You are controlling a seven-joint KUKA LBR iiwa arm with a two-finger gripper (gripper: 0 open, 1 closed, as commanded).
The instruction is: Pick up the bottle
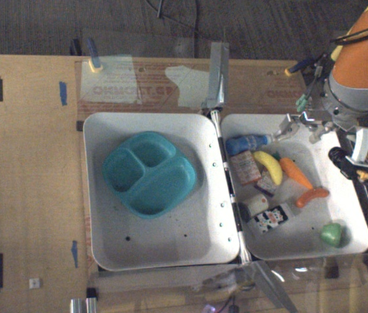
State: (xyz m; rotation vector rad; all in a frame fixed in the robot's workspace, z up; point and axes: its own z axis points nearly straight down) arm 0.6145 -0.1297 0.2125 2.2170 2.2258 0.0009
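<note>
Claw [287,130], its state impossible to tell, poised beside the cap of the bottle [246,143], which lies above the banana [270,166], presumably approaching to grasp.

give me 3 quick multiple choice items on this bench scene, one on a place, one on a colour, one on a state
1. Which bin holds the blue bottle?
A. the left bin
B. the right bin
C. neither, it lies on the bench

2. What colour is the divided plate in the left bin?
A. red
B. white
C. teal

3. How does the bottle stand?
A. lying on its side
B. upright on its base
C. lifted clear of the bin by the pincer

Key:
1 B, it lies at the far left corner of the right bin, beside the banana.
2 C, the plate is teal against the white bin floor.
3 A, its length runs flat along the bin floor, with the pincer near its cap end.
</note>
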